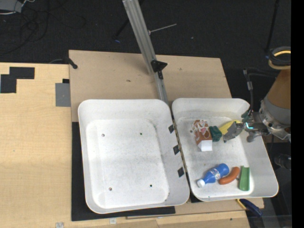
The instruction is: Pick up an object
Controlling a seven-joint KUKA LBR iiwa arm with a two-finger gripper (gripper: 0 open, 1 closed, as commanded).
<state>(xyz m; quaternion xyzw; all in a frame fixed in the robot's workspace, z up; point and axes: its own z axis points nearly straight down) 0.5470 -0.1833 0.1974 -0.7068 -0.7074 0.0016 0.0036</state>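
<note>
While my gripper [233, 133] hangs over right bin [259, 184], finger spread impossible to tell; yellow block [228, 126] touching it at 11 o'clock, blue bottle [214, 174] at 7 o'clock.

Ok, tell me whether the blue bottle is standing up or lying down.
Lying down. The blue bottle rests on its side on the right bin's floor, white cap pointing lower-left, beside the orange sausage-shaped piece.
</note>
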